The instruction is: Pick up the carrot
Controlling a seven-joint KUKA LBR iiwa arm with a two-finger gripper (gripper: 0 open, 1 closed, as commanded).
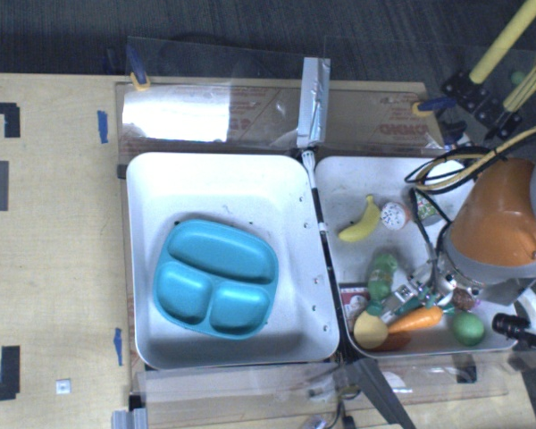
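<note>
**Arm Reaches Into Crowded Right Bin, Carrot Beneath It**

From the overhead camera, you are looking down on two white bins set side by side on the counter. The left bin holds one item: a blue divided plate with three compartments. The right bin holds the clutter. Count one carrot, lying near the front wall with its orange body angled slightly upward to the right. Touching its left end is one yellowish round fruit. One green round fruit sits just beside the carrot's right end. One green packet lies behind it, and one banana and one small white ball rest farther back, well apart from the carrot. The arm's orange band covers the bin's right side. The end effector hangs directly over the carrot, and you cannot tell how it stands amid the clutter.
</note>
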